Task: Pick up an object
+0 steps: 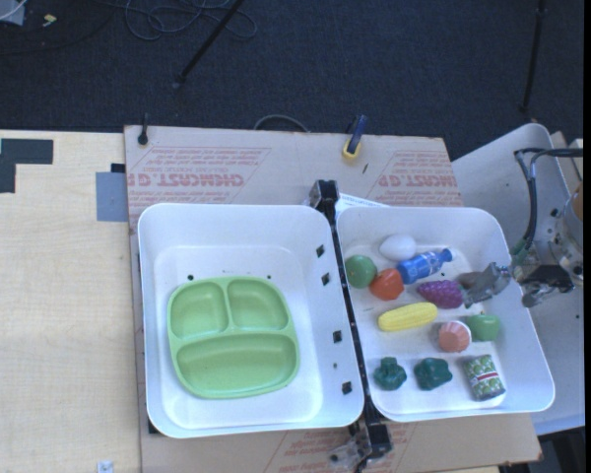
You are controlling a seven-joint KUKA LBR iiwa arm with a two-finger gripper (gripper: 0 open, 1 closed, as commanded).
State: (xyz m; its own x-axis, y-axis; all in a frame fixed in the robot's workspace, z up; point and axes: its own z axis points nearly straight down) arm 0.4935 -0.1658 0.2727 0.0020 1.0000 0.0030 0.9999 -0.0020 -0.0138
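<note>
The right bin [517, 254] holds several toy foods: a white egg [399, 245], a blue bottle [424, 263], a green ball [361, 270], a red-orange tomato [386, 284], purple grapes [439, 292], yellow corn [407, 316], a peach-coloured fruit [453, 336], a green pepper [486, 326], two dark green broccoli pieces [389, 372] and a speckled packet [483, 376]. My gripper [485, 284] reaches in over the bin's right side, just right of the grapes and above the pepper. Nothing shows in its grasp.
The left bin [167, 235] carries a light green divided plate [233, 335]. A black divider with clips [337, 294] runs between the bins. Cardboard [236, 170] lies behind them, with a yellow-blue clamp [354, 144] on its back edge. The wooden bench [49, 313] extends to the left.
</note>
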